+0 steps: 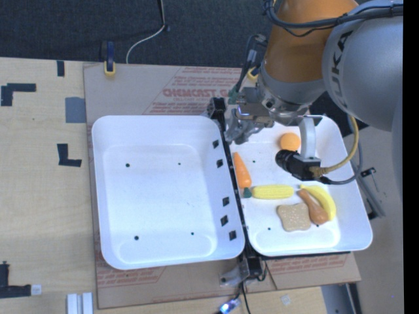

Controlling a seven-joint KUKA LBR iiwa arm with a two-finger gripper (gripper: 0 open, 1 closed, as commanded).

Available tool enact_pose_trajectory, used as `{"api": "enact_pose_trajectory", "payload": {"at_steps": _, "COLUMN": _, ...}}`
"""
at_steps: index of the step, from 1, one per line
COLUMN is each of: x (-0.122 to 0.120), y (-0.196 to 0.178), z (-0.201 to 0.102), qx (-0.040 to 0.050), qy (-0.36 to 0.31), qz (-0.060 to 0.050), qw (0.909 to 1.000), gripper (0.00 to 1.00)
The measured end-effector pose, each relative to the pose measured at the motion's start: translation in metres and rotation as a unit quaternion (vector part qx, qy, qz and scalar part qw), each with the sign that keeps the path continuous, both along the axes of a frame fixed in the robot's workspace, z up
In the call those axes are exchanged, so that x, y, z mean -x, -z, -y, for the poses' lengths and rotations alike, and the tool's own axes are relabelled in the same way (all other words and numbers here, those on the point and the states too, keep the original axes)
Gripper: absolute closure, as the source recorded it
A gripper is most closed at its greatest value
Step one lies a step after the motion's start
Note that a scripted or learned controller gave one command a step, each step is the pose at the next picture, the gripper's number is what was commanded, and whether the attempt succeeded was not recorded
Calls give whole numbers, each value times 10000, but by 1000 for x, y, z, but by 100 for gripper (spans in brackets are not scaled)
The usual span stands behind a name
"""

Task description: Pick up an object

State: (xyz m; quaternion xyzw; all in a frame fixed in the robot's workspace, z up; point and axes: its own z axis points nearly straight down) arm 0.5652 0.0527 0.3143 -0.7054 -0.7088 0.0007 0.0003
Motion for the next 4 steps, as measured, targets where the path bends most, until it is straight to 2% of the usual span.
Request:
{"api": "enact_pose_trajectory", "payload": {"at_steps": 1, "x": 42, "y": -76, "z": 74, "qx": 6, "qy": 53, "qz": 39, "qw": 10000, "gripper": 100}}
{"api": "enact_pose_trajectory", "payload": {"at_steps": 2, "x": 50, "y": -222, "z": 17, "qx": -17, "qy": -14, "qz": 96, "qw": 10000, "gripper": 100}}
{"api": "enact_pose_trajectory", "payload": {"at_steps": 3, "x": 73, "y": -181, "z": -101, "qx": -5, "qy": -44, "qz": -16, "qw": 10000, "gripper": 100}}
{"api": "enact_pose_trajectory", "payload": {"at_steps": 4, "x": 56, "y": -222, "z": -150, "qx": -13, "qy": -4, "qz": 22, "qw": 10000, "gripper": 100}}
